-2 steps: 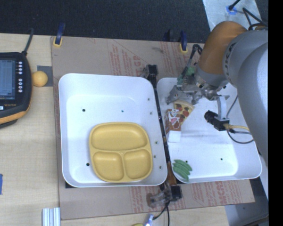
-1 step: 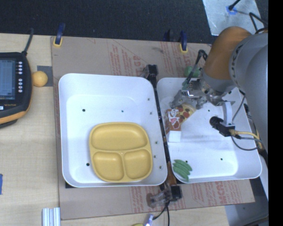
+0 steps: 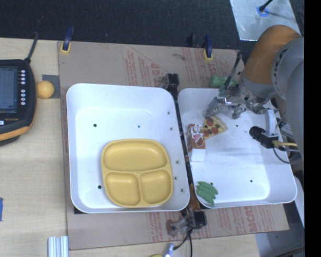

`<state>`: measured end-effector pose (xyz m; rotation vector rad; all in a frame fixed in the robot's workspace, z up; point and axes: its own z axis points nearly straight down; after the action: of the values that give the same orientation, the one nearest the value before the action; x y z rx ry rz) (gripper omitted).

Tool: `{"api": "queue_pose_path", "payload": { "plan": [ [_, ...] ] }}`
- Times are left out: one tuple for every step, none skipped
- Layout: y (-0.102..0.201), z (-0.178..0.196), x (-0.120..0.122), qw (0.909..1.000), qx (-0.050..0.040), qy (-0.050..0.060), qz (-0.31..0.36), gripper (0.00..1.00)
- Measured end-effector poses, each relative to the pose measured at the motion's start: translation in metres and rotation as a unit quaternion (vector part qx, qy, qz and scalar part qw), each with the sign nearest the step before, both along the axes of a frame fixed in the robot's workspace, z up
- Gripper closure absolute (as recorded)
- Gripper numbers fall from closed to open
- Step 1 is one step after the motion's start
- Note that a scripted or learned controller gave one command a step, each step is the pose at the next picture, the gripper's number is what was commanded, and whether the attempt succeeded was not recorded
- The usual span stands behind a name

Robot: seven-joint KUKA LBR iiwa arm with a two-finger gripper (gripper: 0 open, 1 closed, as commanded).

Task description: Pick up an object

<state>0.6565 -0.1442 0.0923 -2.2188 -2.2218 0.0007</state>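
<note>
reaching in from the right edge of the frame, grey arm (image 3: 289,63) with orange band, tool (image 3: 220,105) hanging low over the upper left part of the right bin (image 3: 257,191), just above a pizza slice toy (image 3: 214,126). finger spread impossible to tell at this slant; nothing seen caught between them. lying against that bin's left wall, a small printed packet (image 3: 196,136) just beside the pizza slice; sitting in the lower left corner, a green pea pod (image 3: 206,191). resting in the left bin (image 3: 85,106), a yellow divided plate (image 3: 137,172). sitting at far left on the surface (image 3: 21,197), a control pendant (image 3: 8,103) and a small orange ball (image 3: 45,89).
</note>
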Motion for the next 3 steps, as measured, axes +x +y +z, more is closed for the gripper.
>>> {"api": "queue_pose_path", "payload": {
  "plan": [
    [0.031, -0.001, -0.069, 1.0000, -0.0012, 0.001, 0.002, 0.00],
    [0.017, 0.000, -0.023, 1.0000, -0.0001, 0.000, 0.001, 0.00],
    [-0.017, 0.000, 0.000, 1.0000, -0.0001, 0.000, 0.000, 0.00]
  ]
}}
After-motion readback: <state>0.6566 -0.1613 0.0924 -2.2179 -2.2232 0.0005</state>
